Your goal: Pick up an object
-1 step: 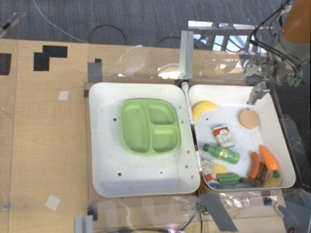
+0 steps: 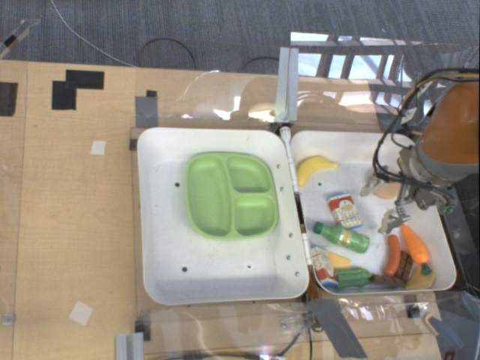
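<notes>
White right bin [image 2: 450,276] | gripper [image 2: 395,217] near carrot [image 2: 415,244], far edge | jaw state: cannot tell

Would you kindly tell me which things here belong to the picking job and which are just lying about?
For the job: gripper, banana, small carton, green bottle, carrot, all in the right bin.

Lying about: green divided plate in the left bin, black patches on the bench.
</notes>
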{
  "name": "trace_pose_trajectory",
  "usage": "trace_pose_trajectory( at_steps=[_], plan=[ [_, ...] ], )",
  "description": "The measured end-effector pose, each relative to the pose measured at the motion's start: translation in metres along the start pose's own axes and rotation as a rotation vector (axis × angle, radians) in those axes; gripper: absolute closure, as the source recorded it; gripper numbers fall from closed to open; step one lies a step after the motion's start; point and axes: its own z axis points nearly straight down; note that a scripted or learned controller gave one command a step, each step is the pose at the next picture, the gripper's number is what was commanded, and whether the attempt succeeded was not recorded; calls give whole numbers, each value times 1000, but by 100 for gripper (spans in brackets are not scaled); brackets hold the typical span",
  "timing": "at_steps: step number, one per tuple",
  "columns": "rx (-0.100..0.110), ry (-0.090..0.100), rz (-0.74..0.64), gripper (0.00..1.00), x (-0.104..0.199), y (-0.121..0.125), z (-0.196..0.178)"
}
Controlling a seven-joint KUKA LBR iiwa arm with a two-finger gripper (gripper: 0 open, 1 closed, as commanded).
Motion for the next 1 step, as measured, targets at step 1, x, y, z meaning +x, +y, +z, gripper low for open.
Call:
trace_pose_trajectory(
  at_steps=[1],
  plan=[
    [5, -18, 175, 0, 7, 72, 13]
  ],
)
